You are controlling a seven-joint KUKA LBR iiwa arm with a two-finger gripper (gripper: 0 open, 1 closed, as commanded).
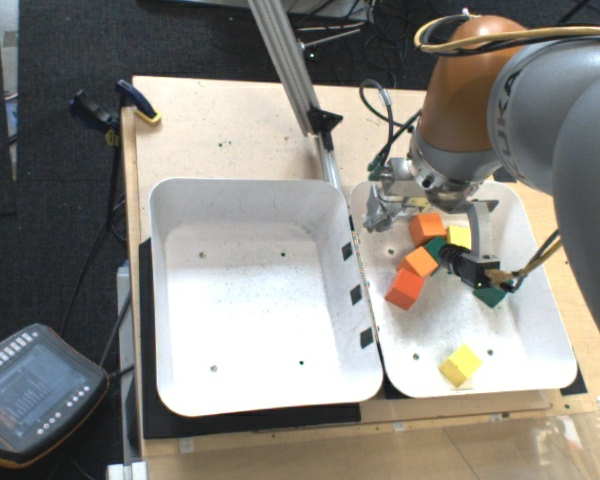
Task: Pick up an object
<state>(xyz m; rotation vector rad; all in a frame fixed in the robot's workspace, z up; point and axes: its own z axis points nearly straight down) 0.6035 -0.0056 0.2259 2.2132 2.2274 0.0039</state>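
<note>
In the right bin (540, 358), several small blocks lie in a cluster. An orange block (427, 227) and a yellow block (460, 236) sit at the top. A green piece (436, 249) and two more orange blocks (420, 261) (404, 288) lie below them. A dark green block (492, 294) rests at the right, and a lone yellow block (460, 365) lies near the front. My gripper (426, 242) hangs low over the cluster's upper part and is open. Its fingers stand either side of the top orange and yellow blocks, and nothing is lifted.
The left bin (250, 288) stands beside the right one, sharing a middle rim. A slanted metal bar (290, 68) runs from the back down to the bins' junction. A blue-and-yellow clamp (135, 103) sits at the bench's back left corner. A pendant (30, 393) lies off the bench at front left.
</note>
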